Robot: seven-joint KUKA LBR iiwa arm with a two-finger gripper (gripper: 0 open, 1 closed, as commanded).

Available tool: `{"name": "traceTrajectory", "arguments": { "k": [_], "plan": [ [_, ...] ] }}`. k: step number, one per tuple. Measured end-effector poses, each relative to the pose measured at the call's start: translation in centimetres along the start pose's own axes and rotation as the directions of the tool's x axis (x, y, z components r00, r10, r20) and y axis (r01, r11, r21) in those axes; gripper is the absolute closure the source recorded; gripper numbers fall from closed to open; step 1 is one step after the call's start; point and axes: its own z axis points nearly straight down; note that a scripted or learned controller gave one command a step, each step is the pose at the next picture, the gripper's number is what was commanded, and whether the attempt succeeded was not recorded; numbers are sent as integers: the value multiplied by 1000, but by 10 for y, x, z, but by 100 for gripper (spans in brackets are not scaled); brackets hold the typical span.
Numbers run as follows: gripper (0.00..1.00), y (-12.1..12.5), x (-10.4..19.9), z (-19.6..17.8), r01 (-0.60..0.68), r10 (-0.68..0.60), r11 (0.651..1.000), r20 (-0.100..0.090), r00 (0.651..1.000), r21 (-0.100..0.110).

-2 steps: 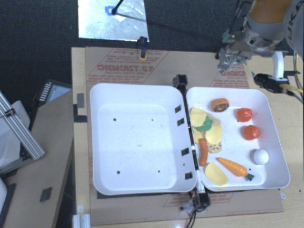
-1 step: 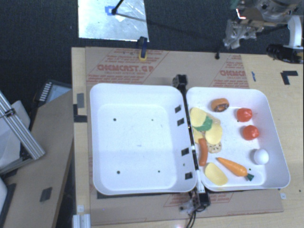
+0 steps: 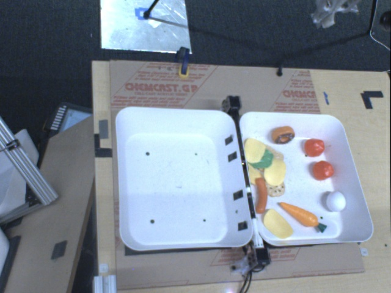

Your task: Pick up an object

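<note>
Well, nearest, a carrot (image 3: 299, 214) at five o'clock in the right bin (image 3: 354, 182), tomatoes (image 3: 318, 159) beyond; far off at one o'clock the gripper (image 3: 333, 5), jaws' state I cannot tell. Nothing picked yet; descent needed.

Toy foods loose in the right bin (image 3: 351, 182), two red tomatoes (image 3: 314, 147), white egg (image 3: 335, 201), orange carrot (image 3: 298, 214), brown bun (image 3: 283, 135), yellow pieces (image 3: 276, 172)

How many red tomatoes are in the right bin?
2. One tomato sits near the right bin's far right side; the other tomato lies just in front of it, above the white egg.
</note>
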Motion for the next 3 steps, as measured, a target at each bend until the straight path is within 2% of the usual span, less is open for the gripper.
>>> {"name": "traceTrajectory", "arguments": {
  "k": [1, 3],
  "plan": [
    [100, -1, -65, 6, -10, 10, 1000, 1, 1000, 9],
    [100, -2, -189, 6, -10, 10, 1000, 3, 1000, 9]
  ]
}}
